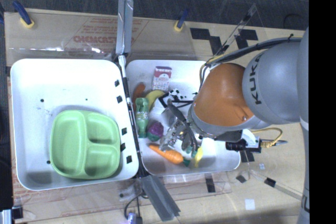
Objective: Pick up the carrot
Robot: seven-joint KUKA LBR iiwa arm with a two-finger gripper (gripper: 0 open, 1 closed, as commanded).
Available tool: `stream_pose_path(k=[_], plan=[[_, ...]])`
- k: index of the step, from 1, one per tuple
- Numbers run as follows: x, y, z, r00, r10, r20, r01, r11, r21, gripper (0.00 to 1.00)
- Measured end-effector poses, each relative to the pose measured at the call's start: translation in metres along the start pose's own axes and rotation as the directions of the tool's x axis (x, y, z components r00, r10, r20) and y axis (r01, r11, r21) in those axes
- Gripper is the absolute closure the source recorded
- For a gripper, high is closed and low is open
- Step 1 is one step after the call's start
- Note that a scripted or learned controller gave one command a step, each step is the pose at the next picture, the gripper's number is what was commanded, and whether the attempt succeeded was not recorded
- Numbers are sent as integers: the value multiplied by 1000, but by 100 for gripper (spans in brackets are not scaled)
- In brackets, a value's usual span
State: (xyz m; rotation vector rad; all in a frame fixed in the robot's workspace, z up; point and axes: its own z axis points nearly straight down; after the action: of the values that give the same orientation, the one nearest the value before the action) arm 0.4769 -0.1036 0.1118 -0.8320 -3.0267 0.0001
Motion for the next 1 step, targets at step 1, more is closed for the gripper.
stream_pose_path(k=[1], plan=[[0,0,0,1000,0,0,0,1000,0,0]])
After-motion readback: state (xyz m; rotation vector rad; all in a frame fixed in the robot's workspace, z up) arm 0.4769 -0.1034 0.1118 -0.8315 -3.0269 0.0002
